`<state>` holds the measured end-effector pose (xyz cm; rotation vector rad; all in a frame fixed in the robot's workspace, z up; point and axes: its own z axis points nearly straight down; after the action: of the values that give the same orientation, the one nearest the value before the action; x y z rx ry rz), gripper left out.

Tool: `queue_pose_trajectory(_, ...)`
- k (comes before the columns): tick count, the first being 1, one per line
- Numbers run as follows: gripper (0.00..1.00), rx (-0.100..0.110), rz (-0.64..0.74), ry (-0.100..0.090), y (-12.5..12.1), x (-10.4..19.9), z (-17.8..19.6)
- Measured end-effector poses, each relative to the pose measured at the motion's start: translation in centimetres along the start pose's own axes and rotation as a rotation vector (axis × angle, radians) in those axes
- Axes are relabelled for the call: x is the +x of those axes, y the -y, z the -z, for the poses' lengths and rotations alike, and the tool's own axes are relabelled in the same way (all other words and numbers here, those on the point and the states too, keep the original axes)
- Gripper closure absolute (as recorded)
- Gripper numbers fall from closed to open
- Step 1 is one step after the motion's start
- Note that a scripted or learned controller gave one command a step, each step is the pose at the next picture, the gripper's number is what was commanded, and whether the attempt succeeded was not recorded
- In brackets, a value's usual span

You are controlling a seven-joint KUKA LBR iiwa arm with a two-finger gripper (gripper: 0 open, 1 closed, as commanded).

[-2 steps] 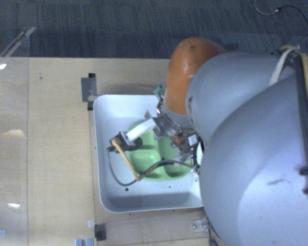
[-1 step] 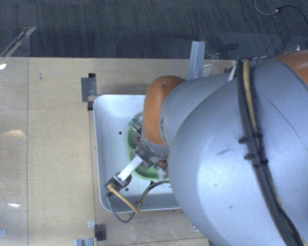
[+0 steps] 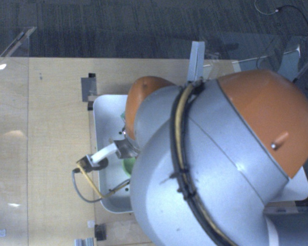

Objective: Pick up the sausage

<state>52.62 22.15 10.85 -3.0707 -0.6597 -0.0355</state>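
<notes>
**Grey arm over the bin, sausage hidden**

Grey KUKA arm with orange band [image 3: 206,158] hangs low over the shallow white plastic bin [image 3: 105,109], covering most of it, presumably for a top-down pick. Can't tell the claw's state: the arm's bulk hides it. Can't locate the sausage; a green scrap [image 3: 127,166] shows inside the bin at the arm's edge. A white-tipped cabled fitting [image 3: 97,159] overhangs the bin's left wall.

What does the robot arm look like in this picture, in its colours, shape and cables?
The arm is bulky and rounded, with smooth grey shells and orange domed caps. A black cable bundle runs along its surface. Near the white bin, a small white and black attachment sticks out, with a thin looping wire.
</notes>
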Motion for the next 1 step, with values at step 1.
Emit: queue_pose_trajectory(1,1.0,0.006,0.0,0.006,0.05,-0.06,0.78)
